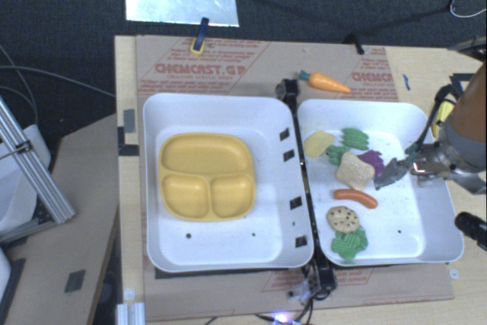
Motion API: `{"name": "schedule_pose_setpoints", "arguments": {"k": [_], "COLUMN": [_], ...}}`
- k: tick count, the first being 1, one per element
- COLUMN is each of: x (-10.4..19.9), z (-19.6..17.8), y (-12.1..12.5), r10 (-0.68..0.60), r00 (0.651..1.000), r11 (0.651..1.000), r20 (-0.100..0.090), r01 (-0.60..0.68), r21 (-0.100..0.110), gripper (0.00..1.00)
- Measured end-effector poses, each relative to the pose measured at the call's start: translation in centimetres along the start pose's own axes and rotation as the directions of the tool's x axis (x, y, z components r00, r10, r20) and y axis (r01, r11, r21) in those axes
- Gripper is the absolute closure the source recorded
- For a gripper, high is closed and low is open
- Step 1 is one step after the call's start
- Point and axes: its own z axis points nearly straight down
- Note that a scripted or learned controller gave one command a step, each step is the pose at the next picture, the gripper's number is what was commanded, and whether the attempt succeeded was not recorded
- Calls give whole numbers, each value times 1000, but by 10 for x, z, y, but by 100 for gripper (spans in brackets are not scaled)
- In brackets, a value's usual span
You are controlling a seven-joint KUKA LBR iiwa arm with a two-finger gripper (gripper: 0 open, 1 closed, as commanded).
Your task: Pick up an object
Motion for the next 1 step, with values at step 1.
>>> {"name": "schedule_pose_setpoints", "arguments": {"k": [1], "x": [0], "z": [-11], "y": [1], "r10": [-2], "r00": [1000], "r11": [1000], "r20": [0], "r01": [2], "r21": [-3], "gripper": [100]}}
